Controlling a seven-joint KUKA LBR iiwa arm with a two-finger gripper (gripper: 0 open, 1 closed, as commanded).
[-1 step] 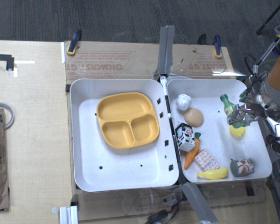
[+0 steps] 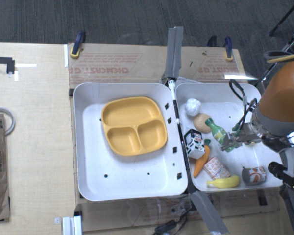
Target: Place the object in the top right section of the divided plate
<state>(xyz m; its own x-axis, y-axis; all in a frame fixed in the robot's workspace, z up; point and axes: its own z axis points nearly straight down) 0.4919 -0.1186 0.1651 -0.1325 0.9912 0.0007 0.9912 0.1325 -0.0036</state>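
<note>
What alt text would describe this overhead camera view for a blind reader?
A yellow three-section plastic plate lies in the left white bin; in the right white bin, the grey arm's end effector sits at a green bottle among toy foods.

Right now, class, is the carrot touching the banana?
Apart. The camera view shows the carrot slanting down to its tip, with bare white bin floor between that tip and the banana lying below it.

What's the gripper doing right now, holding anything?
Gripper: over the right bin, at the base of the green bottle; open or closed cannot be told, and no hold is visible.
</note>
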